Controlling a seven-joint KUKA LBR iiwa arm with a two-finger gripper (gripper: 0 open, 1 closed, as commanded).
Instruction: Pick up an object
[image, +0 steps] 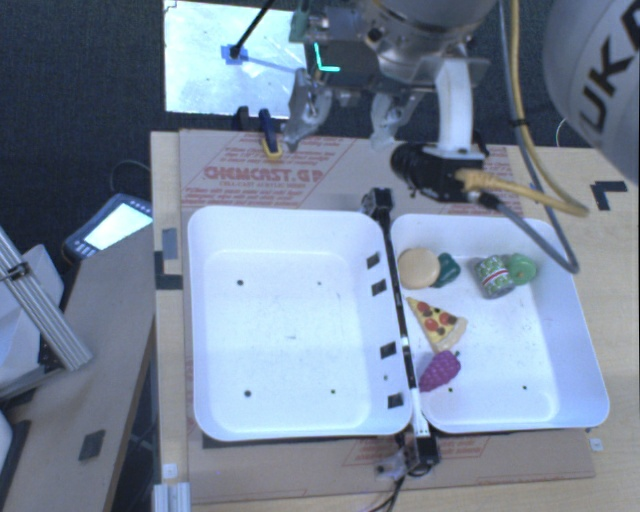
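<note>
Purple grape bunch (440, 371) sits nearest in rt bin (560, 400), touching pizza slice (437, 323) just behind it. Farther back: tan bun (418, 267) against a dk green piece (446, 268), then a green-white can (494, 276) w/ green lump (522, 268). Gripper (345, 118) hangs above bench (330, 160) behind the bins, jaws apart, holding nothing.

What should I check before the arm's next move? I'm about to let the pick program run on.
1. Fingers free of any object: ok; the gripper hangs above the bench's far edge, its fingers apart with nothing between them.
2. Targets present: ok; the right white bin holds a tan round bun, a pizza slice, purple grapes and a grey-green can-like toy.
3. Pizza slice separate from grapes: cannot tell.
4. Yellow cable away from the objects: ok.
</note>
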